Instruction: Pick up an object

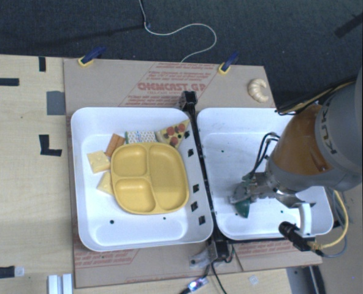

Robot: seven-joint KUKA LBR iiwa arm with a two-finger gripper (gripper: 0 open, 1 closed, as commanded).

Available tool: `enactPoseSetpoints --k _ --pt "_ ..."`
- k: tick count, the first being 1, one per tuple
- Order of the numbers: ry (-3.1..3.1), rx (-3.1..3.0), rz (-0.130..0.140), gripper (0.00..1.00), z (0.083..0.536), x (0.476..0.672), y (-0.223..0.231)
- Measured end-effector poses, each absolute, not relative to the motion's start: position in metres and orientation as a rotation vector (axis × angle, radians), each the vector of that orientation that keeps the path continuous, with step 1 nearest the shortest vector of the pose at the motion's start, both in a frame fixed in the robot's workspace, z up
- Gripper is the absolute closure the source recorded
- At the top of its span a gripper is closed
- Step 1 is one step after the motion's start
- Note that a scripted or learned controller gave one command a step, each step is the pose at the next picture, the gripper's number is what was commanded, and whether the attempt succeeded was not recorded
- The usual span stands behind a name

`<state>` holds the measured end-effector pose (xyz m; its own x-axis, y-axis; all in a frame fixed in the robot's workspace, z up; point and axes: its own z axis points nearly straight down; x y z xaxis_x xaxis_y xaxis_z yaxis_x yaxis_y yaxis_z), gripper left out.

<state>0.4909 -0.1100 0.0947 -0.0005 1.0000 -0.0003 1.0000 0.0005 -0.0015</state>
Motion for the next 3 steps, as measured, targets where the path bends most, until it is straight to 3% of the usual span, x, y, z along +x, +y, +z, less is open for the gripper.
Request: enactPoseSetpoints --k 3 --pt "-2.225 -2.22 -0.003 1.0 0.227 0.481 -0.106"
